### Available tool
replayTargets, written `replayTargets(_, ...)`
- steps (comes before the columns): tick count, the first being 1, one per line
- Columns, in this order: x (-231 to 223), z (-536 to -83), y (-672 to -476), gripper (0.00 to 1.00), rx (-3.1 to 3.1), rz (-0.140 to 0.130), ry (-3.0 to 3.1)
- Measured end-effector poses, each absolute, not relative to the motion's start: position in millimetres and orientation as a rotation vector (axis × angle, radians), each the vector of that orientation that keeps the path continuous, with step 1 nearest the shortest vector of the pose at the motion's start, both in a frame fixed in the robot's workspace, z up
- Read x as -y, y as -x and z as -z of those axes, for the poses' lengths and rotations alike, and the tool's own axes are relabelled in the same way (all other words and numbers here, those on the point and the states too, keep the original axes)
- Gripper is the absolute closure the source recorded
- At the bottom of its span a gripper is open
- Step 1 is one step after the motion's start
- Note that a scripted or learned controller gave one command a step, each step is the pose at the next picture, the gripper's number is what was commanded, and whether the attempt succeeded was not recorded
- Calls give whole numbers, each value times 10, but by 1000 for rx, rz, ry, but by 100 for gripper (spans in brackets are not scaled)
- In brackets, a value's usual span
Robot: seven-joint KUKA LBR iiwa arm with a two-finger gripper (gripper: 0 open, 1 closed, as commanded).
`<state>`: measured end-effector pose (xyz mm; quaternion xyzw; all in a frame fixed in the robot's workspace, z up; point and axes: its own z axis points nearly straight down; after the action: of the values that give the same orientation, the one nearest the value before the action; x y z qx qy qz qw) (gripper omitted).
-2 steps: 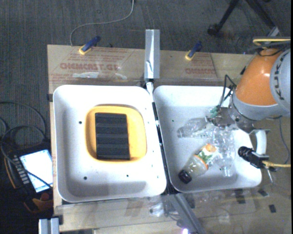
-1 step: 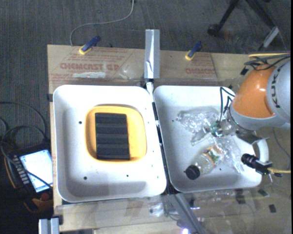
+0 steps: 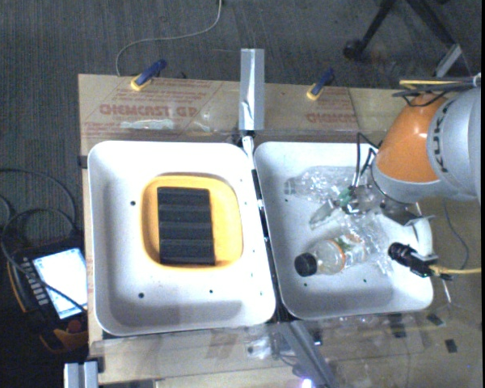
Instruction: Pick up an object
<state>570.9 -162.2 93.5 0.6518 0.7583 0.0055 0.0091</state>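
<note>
A clear plastic bottle (image 3: 333, 255) with a black cap lies on its side in the right bin (image 3: 307, 297), near the front. Crumpled clear plastic (image 3: 319, 186) lies behind it, toward the back of the same bin. My gripper (image 3: 356, 200) reaches down into the right bin from the right, under the grey arm's orange band (image 3: 408, 148). Its tip is over the crumpled plastic, just behind and to the right of the bottle. In the left bin (image 3: 113, 217) sits a yellow tray (image 3: 230, 217) with a black ridged block (image 3: 186, 225) in it.
A black connector with a yellow cable (image 3: 408, 257) hangs at the right bin's right side. Two blue-and-yellow clamps (image 3: 148, 73) (image 3: 322, 82) hold the cardboard at the back. A grey upright post (image 3: 251, 87) stands between the bins at the rear. A device with a lit screen (image 3: 52, 277) lies left of the bench.
</note>
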Motion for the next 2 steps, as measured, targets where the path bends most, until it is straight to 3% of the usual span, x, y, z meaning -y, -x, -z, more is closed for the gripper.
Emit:
replayTargets(1, 1765, -894, -6542, 0, -2100, 23, -2361)
replayTargets(2, 2012, -1569, -6682, 0, -2300, 6, -2137)
